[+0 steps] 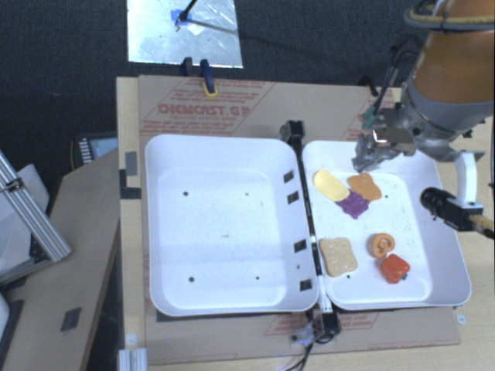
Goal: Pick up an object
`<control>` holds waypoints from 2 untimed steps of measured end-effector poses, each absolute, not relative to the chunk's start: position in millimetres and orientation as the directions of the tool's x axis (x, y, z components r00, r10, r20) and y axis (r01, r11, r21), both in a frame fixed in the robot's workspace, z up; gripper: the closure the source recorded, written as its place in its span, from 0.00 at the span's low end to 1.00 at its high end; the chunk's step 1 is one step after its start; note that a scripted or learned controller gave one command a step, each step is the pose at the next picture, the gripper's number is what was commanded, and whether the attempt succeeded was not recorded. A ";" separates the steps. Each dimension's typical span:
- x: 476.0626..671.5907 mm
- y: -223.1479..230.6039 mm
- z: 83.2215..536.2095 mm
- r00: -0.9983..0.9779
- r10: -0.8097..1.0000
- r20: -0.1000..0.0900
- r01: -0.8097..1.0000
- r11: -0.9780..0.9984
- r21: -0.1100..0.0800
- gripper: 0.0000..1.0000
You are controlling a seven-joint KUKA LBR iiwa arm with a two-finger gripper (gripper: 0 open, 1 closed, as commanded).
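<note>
The right bin (445, 280) holds several toy foods: a yellow oval piece (330, 185), an orange piece (364, 186), a purple piece (354, 204), a tan bread slice (338, 256), an orange ring (381, 244) and a red pepper (394, 268). My gripper (368, 161) hangs over the bin's far edge, just above and behind the orange piece. Nothing shows between its fingers.
The left bin (224, 222) lies beside the right one, joined by a black hinge strip (303, 207). A black cylinder (445, 205) juts in over the right bin's right side. A shiny plate (184, 20) lies beyond the bench.
</note>
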State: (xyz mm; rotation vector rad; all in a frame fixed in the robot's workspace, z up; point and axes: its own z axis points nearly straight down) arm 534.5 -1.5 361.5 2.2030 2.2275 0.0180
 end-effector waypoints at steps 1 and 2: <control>485.4 64.4 387.7 -0.011 1.000 0.003 1.000 0.011 0.004 1.00; 503.5 117.9 430.6 -0.007 1.000 0.002 1.000 0.007 0.006 1.00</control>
